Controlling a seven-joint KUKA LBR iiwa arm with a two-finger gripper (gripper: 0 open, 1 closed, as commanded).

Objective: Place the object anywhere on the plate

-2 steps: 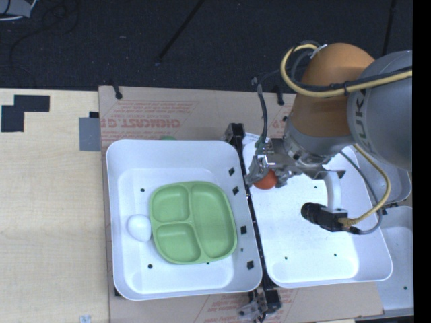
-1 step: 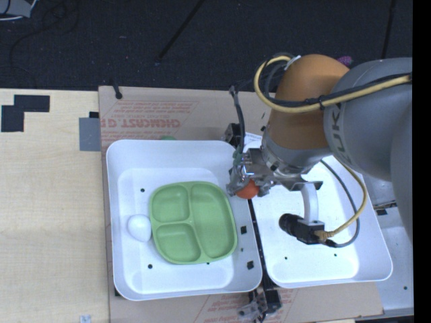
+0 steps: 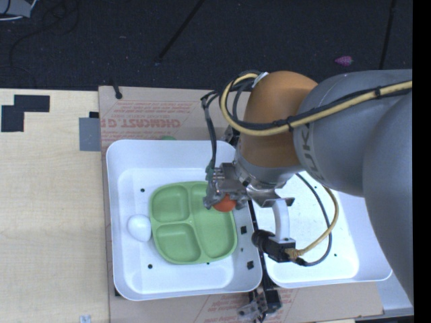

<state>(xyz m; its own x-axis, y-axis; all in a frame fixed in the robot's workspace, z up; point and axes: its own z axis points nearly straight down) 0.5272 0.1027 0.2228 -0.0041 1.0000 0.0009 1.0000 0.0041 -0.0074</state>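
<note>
Hovering over the green plate's [image 3: 192,231] right edge in the left bin [image 3: 124,160], the gripper [image 3: 221,197] pinches an orange object [image 3: 224,205]; a white egg [image 3: 139,228] touches the plate's left edge.

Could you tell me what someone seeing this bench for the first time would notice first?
The big grey arm with its orange band fills the right side, reaching down over the left bin. There a green divided plate lies, with the gripper over its right edge and a small orange-red object right at its tip. A white egg-like ball rests just left of the plate.
</note>
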